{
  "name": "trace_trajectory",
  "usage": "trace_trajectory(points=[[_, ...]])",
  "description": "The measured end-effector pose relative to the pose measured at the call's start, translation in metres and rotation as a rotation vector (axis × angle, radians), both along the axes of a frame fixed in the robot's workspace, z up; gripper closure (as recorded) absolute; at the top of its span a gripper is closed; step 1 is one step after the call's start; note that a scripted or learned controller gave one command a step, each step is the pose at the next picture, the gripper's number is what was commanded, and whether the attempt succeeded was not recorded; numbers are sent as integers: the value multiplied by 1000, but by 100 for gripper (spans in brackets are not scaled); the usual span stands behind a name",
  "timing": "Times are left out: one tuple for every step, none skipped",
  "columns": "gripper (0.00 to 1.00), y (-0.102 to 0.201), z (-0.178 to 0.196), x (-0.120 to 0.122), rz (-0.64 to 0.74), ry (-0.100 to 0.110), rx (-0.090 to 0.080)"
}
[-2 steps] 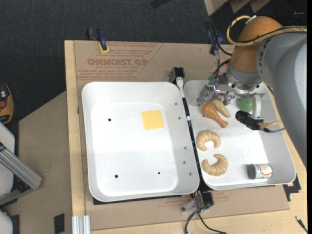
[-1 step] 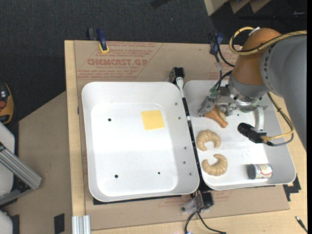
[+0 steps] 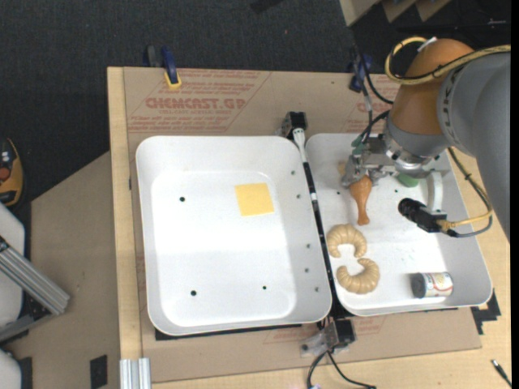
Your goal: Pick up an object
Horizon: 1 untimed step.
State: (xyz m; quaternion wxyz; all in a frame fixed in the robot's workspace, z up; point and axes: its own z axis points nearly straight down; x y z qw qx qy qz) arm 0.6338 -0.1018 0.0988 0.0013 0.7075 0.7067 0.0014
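— In the right bin, the hand hangs at the thick end of an orange drumstick-shaped toy; how wide it stands cannot be told.
— Which step?
— Likely the approach to a grasp. Two croissants lie near the toy, a small can beyond, a yellow square in the left bin. Next: close squarely, lift straight.

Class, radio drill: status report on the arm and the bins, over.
Gripper over right bin, at far end of orange drumstick. Grasp unconfirmed. Two croissants nearer camera, not blocking. Over.
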Motion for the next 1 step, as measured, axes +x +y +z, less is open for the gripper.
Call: trace_trajectory(points=[[100, 64, 93, 36, 8, -8, 0]])
